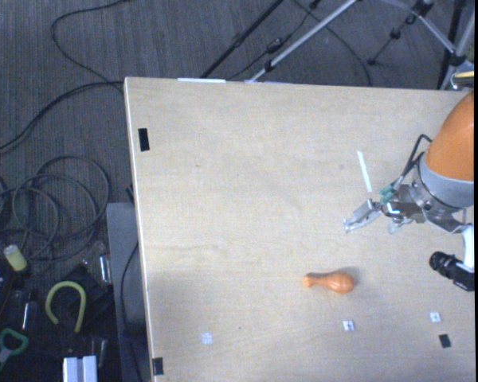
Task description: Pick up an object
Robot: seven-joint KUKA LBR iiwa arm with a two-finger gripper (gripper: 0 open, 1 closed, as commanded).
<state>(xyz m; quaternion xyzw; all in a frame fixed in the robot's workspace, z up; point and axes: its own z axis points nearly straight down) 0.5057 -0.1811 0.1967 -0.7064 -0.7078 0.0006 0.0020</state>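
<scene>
A small orange, pear-shaped object (331, 282) lies on its side on the light wooden bench top (239, 213), at the lower right of the middle. My gripper (358, 220) reaches in from the right on the grey arm with its orange band (454, 146). It hangs above and slightly right of the orange object, apart from it, with its metal tip pointing left. Nothing shows in its grasp. A thin white stick (364, 171) lies on the bench just above the gripper.
Small white tags (348, 325) and black marks (444, 341) dot the bench's near part. A black part (450, 267) juts in at the right edge. Left of the bench lie cables (48, 205) and tools on the floor; tripod legs (342, 6) stand behind.
</scene>
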